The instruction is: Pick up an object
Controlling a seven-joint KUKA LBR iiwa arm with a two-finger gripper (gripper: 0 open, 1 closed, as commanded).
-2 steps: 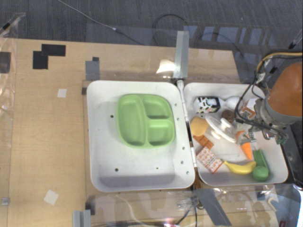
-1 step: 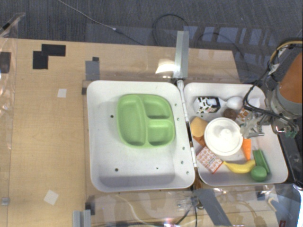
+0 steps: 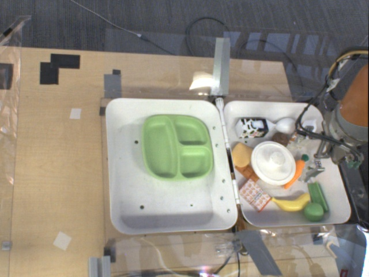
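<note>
Reaching in from the right, the gripper hangs low over the crowded right bin, fingers' state impossible to tell, just beside the carrot and white bowl, candidates likely grouped for easy access.

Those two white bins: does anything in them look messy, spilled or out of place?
Nothing looks spilled or broken. The right bin is crowded: a white bowl, banana, carrot and other toys lie jumbled together. The left bin holds a green divided plate, sitting slightly askew.
</note>
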